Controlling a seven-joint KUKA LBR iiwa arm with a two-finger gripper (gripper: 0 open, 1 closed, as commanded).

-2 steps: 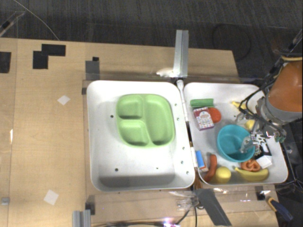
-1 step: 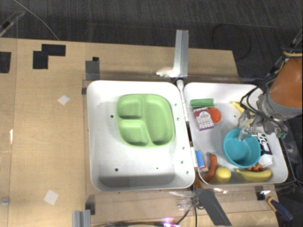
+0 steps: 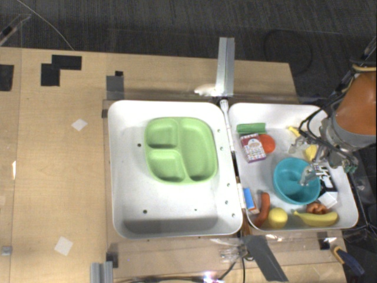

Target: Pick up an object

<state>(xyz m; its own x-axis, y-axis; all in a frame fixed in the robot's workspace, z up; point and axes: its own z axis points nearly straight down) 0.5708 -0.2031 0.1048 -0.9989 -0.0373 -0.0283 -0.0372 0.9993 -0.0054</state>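
Gripper point(image 3: 311, 174) over the teal bowl point(image 3: 293, 181).
I hang at its right rim; whether my fingers grip anything, I cannot tell.

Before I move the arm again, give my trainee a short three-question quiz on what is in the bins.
1. True or false: the green divided tray lies in the left bin.
2. Which sits nearest the right bin's front edge? A) green block B) banana C) teal bowl
3. Fill in: the hand hangs over the teal ____.

Key: 1 true; 2 B; 3 bowl.
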